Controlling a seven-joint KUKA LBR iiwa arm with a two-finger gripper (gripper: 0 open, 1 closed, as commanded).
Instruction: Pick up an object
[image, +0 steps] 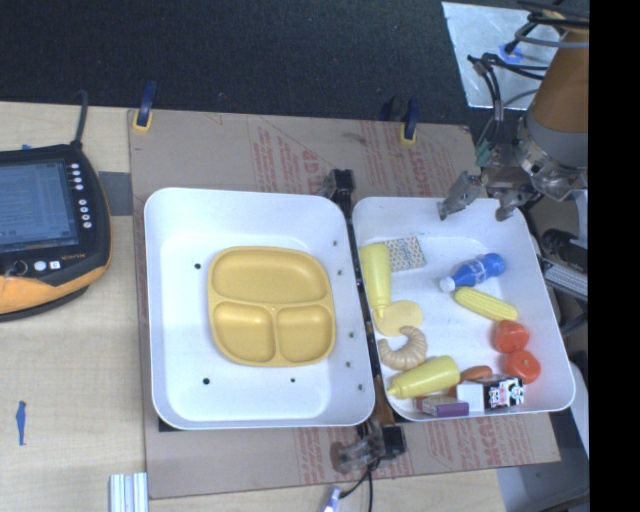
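Gripper (484, 200) fingers spread wide, holding nothing, above right bin's (545, 300) far rim.

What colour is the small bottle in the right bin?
The small bottle is blue with a white cap, seen clearly in the camera view.

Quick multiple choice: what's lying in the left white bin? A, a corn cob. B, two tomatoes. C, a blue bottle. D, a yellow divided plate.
D: the yellow divided plate lies alone in the left bin, while the blue bottle, corn cob and tomatoes are in the right bin.
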